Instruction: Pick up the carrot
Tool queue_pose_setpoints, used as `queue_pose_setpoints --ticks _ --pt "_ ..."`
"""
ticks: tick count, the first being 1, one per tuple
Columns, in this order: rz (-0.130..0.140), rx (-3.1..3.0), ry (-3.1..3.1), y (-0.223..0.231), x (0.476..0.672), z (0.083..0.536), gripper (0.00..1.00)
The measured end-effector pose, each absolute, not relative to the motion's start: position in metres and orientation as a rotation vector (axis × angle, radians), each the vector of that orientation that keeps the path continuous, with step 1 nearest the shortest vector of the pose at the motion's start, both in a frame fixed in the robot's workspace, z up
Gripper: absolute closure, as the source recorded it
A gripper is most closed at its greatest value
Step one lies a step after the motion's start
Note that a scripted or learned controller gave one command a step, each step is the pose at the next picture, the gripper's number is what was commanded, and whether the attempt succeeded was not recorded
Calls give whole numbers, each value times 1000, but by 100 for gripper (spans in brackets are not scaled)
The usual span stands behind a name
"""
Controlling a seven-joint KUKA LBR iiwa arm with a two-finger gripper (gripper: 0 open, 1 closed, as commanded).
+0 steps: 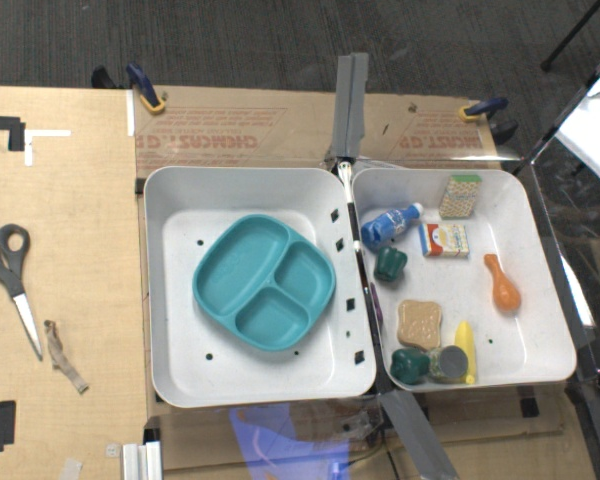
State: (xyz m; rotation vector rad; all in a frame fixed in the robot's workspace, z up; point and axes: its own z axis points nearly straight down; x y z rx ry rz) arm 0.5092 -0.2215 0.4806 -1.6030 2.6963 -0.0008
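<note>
The carrot (502, 284) is a small orange piece with a thin stem end pointing up-left. It lies on the floor of the right bin (540, 268), near that bin's right wall, with bare white floor all around it.
The right bin also holds a blue bottle (389, 224), a dark green cup (390, 264), a small red and white box (446, 240), a green-topped sponge (461, 196), a slice of toast (419, 322), a yellow piece (464, 344) and a tin (446, 364). A teal divided plate (265, 282) fills the left bin (170, 268). Scissors (15, 283) lie on the bench at left.
</note>
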Motion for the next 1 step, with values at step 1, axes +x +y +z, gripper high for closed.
queue_pose_setpoints --ticks 1 --pt "5 -2162 2277 -221 479 306 100"
